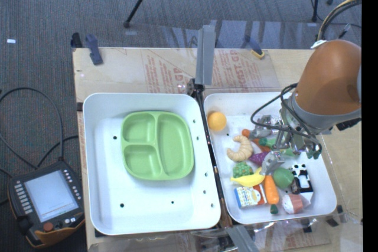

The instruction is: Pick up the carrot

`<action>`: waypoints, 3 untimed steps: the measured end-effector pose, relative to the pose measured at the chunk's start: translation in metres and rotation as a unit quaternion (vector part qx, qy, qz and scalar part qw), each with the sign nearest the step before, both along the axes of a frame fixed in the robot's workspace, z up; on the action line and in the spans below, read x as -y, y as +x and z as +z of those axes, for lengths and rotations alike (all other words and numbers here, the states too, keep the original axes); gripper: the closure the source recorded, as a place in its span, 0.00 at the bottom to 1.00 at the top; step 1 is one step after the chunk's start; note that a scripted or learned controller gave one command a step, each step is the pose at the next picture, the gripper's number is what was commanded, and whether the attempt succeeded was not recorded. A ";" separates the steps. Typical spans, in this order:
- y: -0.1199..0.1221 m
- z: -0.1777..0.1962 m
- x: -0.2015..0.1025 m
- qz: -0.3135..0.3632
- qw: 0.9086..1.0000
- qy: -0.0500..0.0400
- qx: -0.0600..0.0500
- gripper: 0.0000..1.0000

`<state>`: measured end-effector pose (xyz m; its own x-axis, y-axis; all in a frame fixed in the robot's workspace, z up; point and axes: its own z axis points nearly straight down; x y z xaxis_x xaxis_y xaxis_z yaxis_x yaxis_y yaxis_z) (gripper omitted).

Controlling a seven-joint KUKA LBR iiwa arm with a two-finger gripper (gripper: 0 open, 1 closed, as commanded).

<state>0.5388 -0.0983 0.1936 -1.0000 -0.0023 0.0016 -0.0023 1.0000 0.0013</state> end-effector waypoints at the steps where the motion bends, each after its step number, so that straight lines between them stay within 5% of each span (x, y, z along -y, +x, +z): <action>1: -0.055 -0.102 0.011 -0.072 0.997 0.000 0.005 0.00; 2: -0.053 -0.090 0.010 -0.070 0.998 -0.001 0.008 1.00; 3: -0.062 -0.005 -0.025 0.109 0.994 0.000 0.002 1.00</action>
